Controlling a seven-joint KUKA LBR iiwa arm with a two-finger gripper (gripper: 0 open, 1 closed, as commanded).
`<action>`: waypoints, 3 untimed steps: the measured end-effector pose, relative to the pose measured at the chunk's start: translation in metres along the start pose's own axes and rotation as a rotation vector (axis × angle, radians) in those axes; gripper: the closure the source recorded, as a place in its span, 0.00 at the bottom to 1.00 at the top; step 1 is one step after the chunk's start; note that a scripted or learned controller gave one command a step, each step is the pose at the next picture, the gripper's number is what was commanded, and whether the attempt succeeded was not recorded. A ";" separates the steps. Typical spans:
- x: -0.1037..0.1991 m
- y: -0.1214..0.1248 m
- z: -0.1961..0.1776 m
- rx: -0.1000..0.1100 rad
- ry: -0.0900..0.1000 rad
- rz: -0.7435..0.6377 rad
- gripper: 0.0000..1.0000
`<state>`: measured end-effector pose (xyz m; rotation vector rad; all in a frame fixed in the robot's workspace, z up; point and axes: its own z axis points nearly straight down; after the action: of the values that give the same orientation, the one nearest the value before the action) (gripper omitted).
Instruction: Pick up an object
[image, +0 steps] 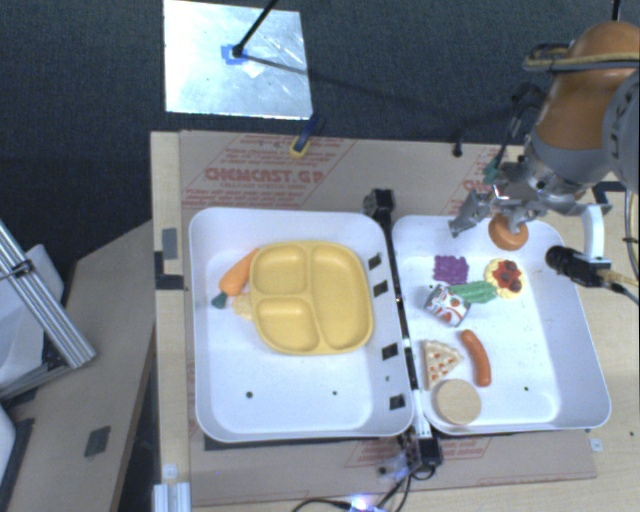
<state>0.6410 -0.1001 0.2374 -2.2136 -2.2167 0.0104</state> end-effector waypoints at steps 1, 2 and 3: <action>0.000 0.002 -0.008 -0.013 -0.001 -0.002 0.00; -0.009 0.007 0.041 -0.009 -0.002 0.001 0.00; -0.003 0.004 0.085 -0.008 -0.001 0.000 0.00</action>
<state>0.6443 -0.1031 0.1521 -2.2184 -2.2210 0.0023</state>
